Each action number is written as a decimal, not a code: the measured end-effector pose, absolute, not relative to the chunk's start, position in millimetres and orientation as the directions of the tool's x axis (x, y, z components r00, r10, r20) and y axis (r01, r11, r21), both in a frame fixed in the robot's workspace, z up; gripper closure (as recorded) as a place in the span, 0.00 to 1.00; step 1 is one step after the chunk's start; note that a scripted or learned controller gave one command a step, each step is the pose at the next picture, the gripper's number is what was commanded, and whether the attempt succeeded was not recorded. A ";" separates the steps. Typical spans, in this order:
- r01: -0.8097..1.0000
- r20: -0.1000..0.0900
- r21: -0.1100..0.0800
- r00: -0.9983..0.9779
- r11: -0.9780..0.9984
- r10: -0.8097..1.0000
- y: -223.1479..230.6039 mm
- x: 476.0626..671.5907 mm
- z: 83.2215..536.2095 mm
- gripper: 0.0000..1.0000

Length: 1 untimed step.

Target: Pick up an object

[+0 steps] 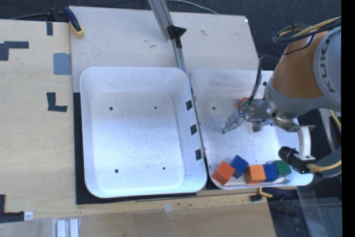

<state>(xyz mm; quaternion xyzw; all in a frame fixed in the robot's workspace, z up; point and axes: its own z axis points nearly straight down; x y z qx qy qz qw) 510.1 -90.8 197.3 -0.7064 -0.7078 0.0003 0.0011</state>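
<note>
The approach is judged in hand: the grey two-finger gripper (230, 125) is seen mid-bin, jaw state untold. 5 small blocks (252, 171) along the right white bin's (219, 86) near edge must be reached next.

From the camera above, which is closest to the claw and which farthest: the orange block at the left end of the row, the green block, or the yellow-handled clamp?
1. Orange block, below the claw, at the right bin's near edge.
2. Green block, at the row's right end.
3. Yellow-handled clamp, far upper left on the bench.
</note>
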 end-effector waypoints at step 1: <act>1.000 0.000 -0.006 0.000 0.000 1.000 -93.6 487.9 170.4 0.00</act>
